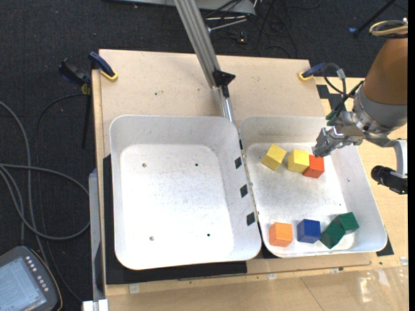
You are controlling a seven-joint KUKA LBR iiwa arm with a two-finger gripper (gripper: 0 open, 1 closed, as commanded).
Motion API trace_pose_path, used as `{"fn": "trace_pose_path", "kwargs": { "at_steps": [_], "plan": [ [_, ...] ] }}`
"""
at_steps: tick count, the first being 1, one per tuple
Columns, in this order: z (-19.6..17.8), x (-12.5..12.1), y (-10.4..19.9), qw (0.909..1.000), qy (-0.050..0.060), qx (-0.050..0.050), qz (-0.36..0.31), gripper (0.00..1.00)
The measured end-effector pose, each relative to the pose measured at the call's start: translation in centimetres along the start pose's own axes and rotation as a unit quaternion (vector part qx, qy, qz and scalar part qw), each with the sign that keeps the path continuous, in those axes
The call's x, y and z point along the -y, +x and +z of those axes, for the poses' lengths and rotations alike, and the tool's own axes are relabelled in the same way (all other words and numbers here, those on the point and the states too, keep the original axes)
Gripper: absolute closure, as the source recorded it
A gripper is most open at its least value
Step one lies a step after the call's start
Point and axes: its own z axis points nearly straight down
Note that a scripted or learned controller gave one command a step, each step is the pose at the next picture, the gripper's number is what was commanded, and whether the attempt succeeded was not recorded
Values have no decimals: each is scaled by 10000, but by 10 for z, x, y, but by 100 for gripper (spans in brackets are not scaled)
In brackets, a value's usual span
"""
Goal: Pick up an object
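Precision counts: your pincer (322, 145), its opening impossible to tell, hovers at twelve o'clock of the red block (315, 167), which touches the yellow block (298, 161), so descend centred.

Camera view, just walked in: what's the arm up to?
The grey KUKA arm reaches in from the right, its gripper low over the right bin, right at the red-orange block. Two yellow blocks sit beside that block. Along the near edge lie an orange block, a blue block and two green blocks. Nothing looks lifted yet.
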Motion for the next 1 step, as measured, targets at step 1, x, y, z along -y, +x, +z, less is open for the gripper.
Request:
{"fn": "trace_pose_path", "kwargs": {
  "at_steps": [1],
  "plan": [
    [-10,-9,57,10000,-5,-15,-25,100]
  ]
}}
